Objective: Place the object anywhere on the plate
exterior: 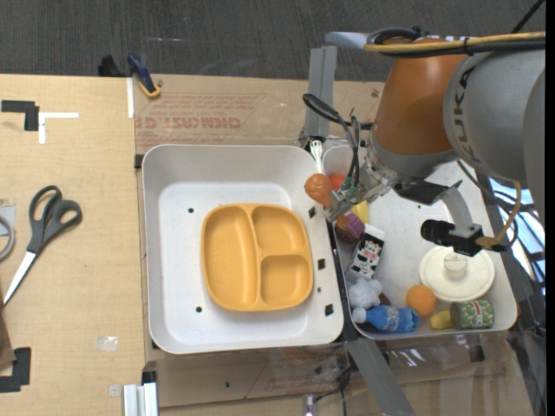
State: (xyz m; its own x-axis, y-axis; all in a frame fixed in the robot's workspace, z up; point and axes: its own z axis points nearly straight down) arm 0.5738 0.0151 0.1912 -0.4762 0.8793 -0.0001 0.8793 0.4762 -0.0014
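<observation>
Camera view, from the near edge of the table back: the right bin [499, 315] holds a crowd along its near wall, a blue bottle [392, 320], a small orange ball [421, 298], a green can [474, 313], then a white knob-topped lid [456, 271] and a black-and-white carton [368, 256]. The yellow plate [257, 256] sits mid-left bin [165, 232], with nothing on it. Farther back, the pincer [349, 193] hangs over the wall between the bins, beside an orange object [316, 185] and a purple-yellow toy [351, 224]. I cannot tell whether it is released or clenched, or what it touches. The risk, I judge: in such clutter it may clip the dividing wall or lift a neighbour, and a loose hold could drop short of the plate.
</observation>
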